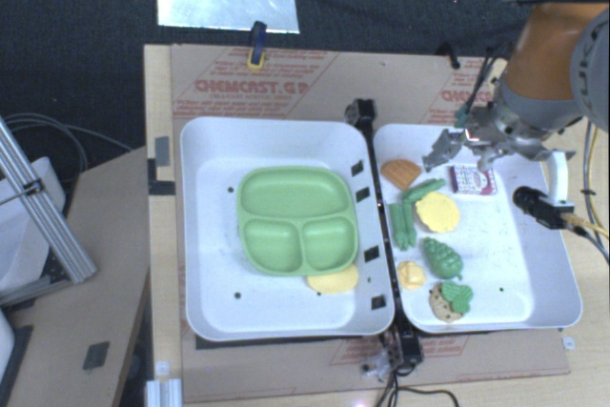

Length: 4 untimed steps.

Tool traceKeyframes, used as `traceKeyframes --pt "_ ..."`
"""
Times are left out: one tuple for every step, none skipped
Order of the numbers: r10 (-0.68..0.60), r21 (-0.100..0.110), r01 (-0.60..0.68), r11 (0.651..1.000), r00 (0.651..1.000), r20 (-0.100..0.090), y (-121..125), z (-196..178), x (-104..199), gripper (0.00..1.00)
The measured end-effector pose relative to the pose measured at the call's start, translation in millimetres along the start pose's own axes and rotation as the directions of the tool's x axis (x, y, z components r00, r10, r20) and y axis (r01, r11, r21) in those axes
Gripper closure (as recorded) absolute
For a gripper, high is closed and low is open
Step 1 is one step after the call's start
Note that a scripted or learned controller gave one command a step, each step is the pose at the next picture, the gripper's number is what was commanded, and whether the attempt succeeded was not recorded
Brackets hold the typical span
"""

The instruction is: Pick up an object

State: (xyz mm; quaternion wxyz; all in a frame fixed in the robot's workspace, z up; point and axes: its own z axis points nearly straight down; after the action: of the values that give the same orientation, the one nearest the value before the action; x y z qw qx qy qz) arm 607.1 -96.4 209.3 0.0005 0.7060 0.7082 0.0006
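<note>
Nearest us, a cookie point(440, 301) lies by a green sprig point(457, 295) in the right bin point(548, 286). We see the gripper point(467, 146) spread wide, empty, above the red-and-white packet point(471, 179); we should descend squarely on it. Bread point(401, 172), bean pods point(405, 214) and a yellow disc point(438, 212) crowd its left.
</note>
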Motion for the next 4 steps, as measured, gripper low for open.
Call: traceKeyframes --pt "0.005 -0.006 -0.005 1.000 1.000 0.002 -64.8 -104.7 -23.6 0.00" --pt "-0.004 -0.005 0.004 1.000 1.000 0.000 -74.9 -147.3 6.7 0.00" --pt "-0.009 -0.021 0.009 1.000 1.000 0.000 -54.4 -305.4 62.1 0.00" --pt "-0.006 -0.006 0.006 1.000 1.000 0.002 -55.4 -307.1 58.2 1.00"
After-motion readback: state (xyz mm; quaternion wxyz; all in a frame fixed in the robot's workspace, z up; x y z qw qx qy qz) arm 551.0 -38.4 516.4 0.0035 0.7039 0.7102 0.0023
